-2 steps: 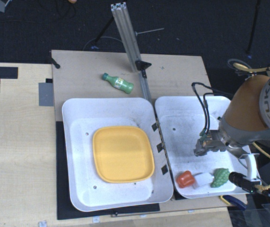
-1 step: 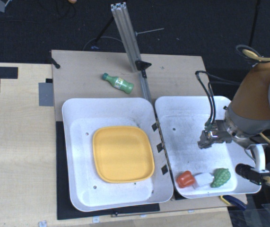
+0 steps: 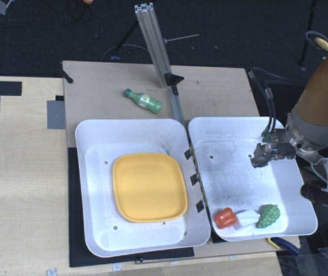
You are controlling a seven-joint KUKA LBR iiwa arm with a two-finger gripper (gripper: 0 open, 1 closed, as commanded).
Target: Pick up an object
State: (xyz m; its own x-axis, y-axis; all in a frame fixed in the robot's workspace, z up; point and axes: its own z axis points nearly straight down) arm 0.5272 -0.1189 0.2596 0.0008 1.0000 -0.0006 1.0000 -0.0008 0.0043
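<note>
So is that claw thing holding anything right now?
Gripper: over the right bin, nothing visible between its fingers; open or shut cannot be told.

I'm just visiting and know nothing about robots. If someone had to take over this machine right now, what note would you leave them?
Gripper: over the right bin, near its right side, holding nothing visible; finger state unclear.
Things: red pepper, a small white item and a green vegetable lie at the right bin's front edge. Yellow plate in the left bin. Green bottle on the bench behind.
Done: nothing picked yet.
Left: grasp and lift one object.
</note>
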